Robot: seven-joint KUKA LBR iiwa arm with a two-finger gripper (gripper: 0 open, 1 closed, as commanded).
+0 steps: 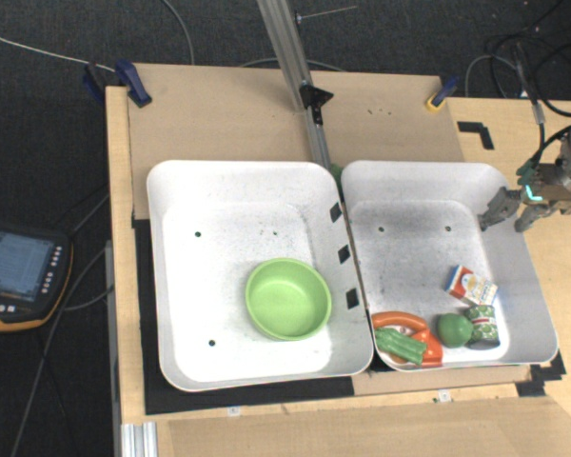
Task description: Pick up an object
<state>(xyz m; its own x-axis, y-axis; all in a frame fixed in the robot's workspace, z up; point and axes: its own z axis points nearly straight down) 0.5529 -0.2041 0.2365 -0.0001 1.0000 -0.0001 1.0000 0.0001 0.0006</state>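
Note:
My gripper [514, 215] hangs over the right rim of the right bin [409, 188], its two grey fingers spread open with nothing between them. In that bin's near right corner lie a small red and white box [462, 280], a green ball [451, 328], a small can with a green label [484, 330] and an orange toy with a green vegetable piece [403, 342] on it. These all lie well below the gripper in the view. A light green bowl [287, 299] stands upright in the left bin [171, 198].
A metal pole [285, 36] slants down from the top to the gap between the bins. Blue [131, 82] and yellow [443, 91] clamps hold the board's far corners. A handheld pendant [19, 272] lies on the floor at left.

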